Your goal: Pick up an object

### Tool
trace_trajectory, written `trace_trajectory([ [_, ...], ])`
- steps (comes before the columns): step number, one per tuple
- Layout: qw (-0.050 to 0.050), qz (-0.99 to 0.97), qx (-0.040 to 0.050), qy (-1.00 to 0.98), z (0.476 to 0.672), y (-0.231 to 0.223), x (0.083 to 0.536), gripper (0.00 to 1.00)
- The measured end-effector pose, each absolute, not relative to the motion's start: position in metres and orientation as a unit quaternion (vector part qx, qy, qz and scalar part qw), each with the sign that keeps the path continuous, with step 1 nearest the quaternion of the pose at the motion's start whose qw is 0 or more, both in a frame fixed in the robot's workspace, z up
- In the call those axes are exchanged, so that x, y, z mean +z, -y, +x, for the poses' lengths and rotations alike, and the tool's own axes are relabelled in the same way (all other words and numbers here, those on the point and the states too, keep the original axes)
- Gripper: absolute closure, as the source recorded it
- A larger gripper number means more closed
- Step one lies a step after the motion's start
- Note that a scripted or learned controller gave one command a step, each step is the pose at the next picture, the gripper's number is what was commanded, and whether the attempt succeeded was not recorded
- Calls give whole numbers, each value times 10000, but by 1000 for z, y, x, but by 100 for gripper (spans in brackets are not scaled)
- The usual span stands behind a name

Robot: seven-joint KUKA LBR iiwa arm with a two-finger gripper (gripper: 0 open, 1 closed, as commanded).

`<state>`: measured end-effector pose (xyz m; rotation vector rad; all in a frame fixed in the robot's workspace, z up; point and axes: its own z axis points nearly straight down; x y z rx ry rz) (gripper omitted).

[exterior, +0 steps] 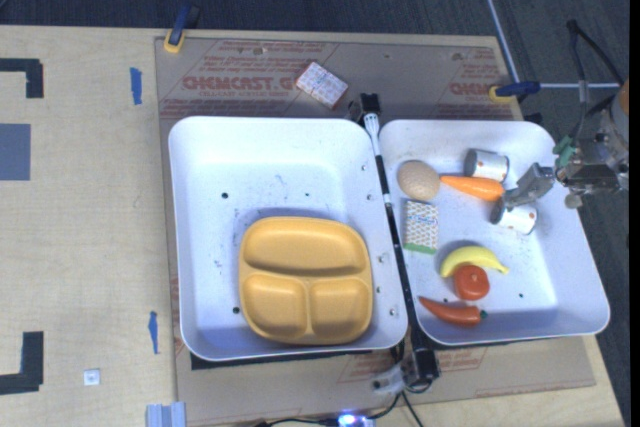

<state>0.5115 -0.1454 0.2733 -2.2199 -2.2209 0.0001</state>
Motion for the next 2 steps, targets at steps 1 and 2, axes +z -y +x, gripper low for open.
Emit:
trace_trajectory([
  [1, 6, -7073, 3, 7069, 561, 159, 166, 0],
  [2, -55, -7064, -38, 7078, 592, 124, 92, 0],
])
